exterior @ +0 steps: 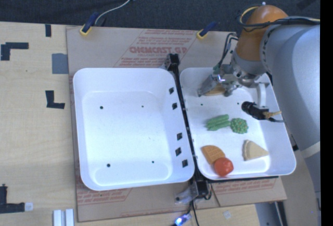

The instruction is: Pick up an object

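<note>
**Camera view.** Two white bins are seen from above, side by side. The left bin [125, 136] carries nothing that could be picked. All the candidate objects lie in the right bin [278, 165].

The gripper [209, 88] is lowered into the far part of the right bin, near the wall shared with the left bin, at the end of the grey arm [294, 63]. A tan piece [216, 93] is seen directly under the gripper, apparently touching it. Whether the gripper is spread, pressed together or pinching this piece cannot be told from this angle, so no hold is claimed.

Toward the near side of the bin a green pod [217, 122] lies just beside a broccoli floret [239, 126]. Nearer still, an orange slice [210, 152] touches a red tomato [223, 166]. A pale wedge [254, 150] lies apart to their right.

**Risks, as judged.** The tan piece appears flat and low against the bin floor. A closing grip may therefore slide over it, or catch only an edge, so that it tips out when lifted. Because the piece lies close to the dividing wall, a sideways nudge could push it against that wall and out of reach of a clean pinch. The other objects are well apart from the gripper and are unlikely to be disturbed.
</note>
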You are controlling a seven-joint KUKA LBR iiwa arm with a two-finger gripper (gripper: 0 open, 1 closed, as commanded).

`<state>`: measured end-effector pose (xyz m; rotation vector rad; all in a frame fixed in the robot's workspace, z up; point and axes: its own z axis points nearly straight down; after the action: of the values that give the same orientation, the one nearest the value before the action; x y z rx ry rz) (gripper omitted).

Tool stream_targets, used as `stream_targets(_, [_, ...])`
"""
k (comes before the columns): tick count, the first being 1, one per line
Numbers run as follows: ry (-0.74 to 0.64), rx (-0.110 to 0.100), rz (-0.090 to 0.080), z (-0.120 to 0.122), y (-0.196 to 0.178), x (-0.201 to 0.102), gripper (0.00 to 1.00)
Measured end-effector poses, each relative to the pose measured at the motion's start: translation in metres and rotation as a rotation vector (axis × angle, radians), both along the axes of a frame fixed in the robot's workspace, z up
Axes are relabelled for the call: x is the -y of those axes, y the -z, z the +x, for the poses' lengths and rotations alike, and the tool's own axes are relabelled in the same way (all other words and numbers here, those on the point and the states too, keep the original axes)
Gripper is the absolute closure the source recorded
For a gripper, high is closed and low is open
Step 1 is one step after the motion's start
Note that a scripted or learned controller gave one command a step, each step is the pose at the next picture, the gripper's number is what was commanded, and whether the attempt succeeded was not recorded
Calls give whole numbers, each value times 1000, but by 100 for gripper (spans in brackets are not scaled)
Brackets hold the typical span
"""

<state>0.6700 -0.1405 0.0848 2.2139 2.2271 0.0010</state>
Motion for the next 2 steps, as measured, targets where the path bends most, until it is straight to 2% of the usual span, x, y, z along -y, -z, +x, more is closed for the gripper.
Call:
stream_targets(1, [8, 0, -2, -2, -1, 65, 0])
stream_targets(2, [5, 0, -3, -1, -1, 63, 0])
